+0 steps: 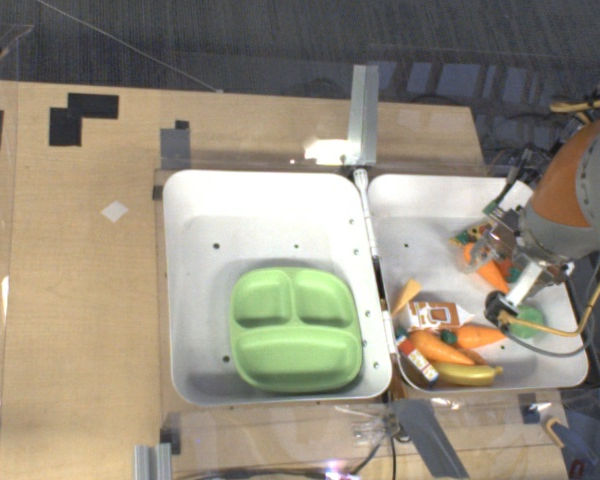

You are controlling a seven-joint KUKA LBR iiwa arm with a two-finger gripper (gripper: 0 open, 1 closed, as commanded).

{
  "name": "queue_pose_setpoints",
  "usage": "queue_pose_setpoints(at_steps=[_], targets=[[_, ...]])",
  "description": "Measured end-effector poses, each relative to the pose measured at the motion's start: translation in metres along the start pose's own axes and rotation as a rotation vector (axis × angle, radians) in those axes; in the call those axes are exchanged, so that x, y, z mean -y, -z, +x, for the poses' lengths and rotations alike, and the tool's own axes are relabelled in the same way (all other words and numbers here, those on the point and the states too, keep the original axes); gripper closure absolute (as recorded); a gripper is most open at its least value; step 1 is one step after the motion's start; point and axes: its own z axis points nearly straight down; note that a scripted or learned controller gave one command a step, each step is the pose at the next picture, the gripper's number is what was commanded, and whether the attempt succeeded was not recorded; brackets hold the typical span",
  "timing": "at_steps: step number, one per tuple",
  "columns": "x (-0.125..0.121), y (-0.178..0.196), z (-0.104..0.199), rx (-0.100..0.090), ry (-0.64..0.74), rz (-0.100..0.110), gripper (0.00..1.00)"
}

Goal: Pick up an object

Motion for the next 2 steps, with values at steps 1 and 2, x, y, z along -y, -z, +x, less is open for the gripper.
queue_pose_setpoints(at_steps=[1, 2], targets=[[-0.0392, -0.0046, 0.0147, -0.003, 0.256, -0.010, 0.00], [-0.0392, -0.0046, 0.0147, -0.003, 0.256, -0.010, 0.00]])
